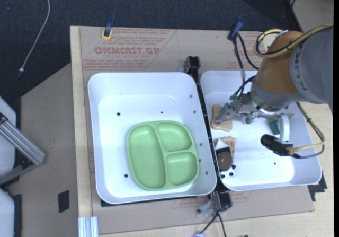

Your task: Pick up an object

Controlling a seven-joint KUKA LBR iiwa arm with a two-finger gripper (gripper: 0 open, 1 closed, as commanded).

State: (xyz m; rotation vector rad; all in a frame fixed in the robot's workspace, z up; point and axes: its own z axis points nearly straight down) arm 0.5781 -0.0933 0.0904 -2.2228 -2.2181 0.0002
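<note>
My gripper [231, 112] is down in the right bin [275, 176], at its left side, with the orange-banded wrist [275, 74] above it. Its tip lies against a tan, bread-like piece [217, 120] by the bin's left wall. A smaller tan piece [229, 141] and a dark brown lump [223, 159] lie nearer the front left corner. A teal object [275, 124] shows partly under the arm. Whether the tan piece is gripped or just touched cannot be told.
The left bin [106, 103] holds a green divided plate [161, 154] toward its front. A black connector with a yellow cable [275, 144] hangs off the arm over the right bin. Clamps [192, 64] sit where the bins meet.
</note>
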